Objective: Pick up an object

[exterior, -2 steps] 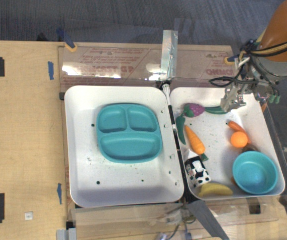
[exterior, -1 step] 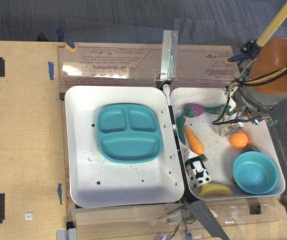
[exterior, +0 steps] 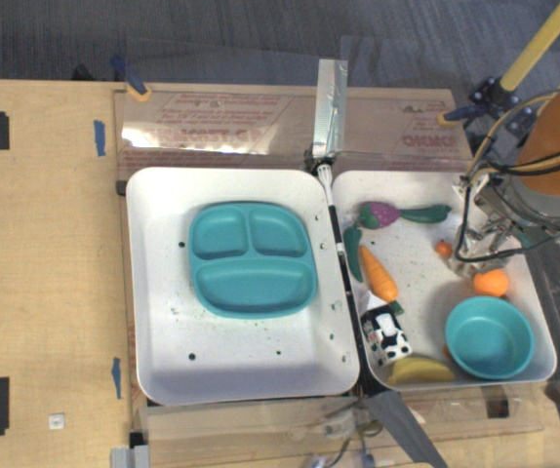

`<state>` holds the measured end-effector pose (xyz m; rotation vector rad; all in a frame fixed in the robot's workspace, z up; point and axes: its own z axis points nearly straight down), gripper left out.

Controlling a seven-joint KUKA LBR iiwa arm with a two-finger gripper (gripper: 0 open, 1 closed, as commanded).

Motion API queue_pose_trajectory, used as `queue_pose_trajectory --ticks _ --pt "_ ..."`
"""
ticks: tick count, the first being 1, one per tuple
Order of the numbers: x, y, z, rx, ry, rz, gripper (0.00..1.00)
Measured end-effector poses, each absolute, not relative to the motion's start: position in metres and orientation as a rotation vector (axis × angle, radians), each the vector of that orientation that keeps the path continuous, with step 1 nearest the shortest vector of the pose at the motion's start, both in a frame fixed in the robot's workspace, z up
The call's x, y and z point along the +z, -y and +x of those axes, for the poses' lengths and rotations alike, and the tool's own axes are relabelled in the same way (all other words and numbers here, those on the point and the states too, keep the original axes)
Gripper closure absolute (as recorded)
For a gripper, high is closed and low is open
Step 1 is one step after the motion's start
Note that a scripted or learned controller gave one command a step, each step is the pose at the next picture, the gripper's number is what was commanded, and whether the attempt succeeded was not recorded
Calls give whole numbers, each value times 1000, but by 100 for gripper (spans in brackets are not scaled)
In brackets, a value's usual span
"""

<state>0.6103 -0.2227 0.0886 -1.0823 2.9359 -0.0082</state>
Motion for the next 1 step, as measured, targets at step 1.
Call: queue_pose_trajectory --ticks 1 --pt "88 222 610 -6 -2936 -1084 0"
